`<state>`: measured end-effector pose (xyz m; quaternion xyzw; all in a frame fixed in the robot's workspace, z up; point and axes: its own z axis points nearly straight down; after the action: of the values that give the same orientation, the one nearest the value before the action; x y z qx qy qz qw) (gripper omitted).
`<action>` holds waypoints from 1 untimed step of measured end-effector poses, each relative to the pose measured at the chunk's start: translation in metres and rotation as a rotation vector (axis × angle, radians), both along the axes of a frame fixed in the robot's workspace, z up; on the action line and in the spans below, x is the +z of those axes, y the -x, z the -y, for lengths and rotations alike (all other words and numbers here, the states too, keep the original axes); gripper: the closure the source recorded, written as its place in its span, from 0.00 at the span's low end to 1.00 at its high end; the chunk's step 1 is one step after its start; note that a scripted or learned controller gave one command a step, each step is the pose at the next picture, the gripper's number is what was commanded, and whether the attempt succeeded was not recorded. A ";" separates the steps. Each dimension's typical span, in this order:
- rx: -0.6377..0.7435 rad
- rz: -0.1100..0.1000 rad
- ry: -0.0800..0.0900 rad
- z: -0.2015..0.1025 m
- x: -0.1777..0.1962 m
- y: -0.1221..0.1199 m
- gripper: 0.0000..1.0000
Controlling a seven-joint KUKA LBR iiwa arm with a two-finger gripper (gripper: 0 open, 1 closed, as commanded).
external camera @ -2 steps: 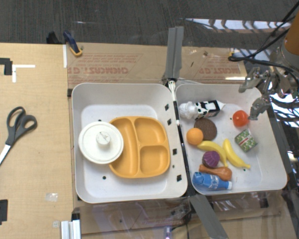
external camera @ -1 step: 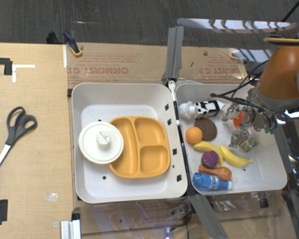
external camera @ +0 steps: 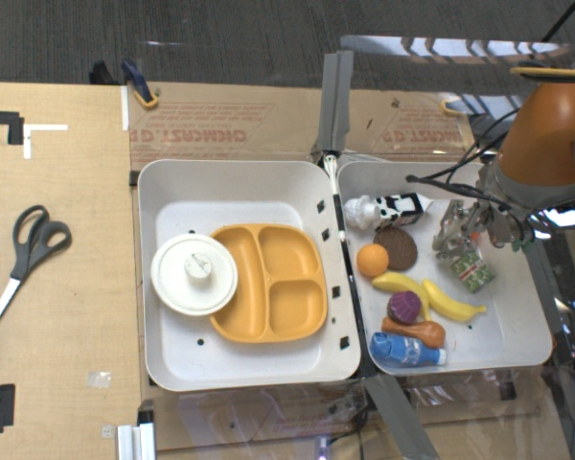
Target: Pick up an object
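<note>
The left bin [external camera: 153,286] has a yellow tray [external camera: 278,286] w/ a white lid [external camera: 194,271] on its left edge. The right bin [external camera: 517,338] has toy food: 2 bananas [external camera: 431,290], an orange [external camera: 372,260], a blue bottle [external camera: 402,351]. The gripper [external camera: 465,242] hangs over a small green pack [external camera: 471,272] at the bin's right; can't tell if it's open or has hold of the pack.

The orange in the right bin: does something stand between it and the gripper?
Yes. The gripper is over the bin's right part, and the orange lies to its left. The brown disc lies between them, touching the orange.
</note>
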<state>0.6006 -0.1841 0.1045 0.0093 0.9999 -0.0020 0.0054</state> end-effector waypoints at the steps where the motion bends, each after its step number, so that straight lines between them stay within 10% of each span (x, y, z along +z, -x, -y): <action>1: -0.392 -0.001 -0.008 -0.084 -0.008 0.010 1.00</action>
<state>0.5903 -0.1000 0.0963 0.2037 0.9790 0.0008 0.0044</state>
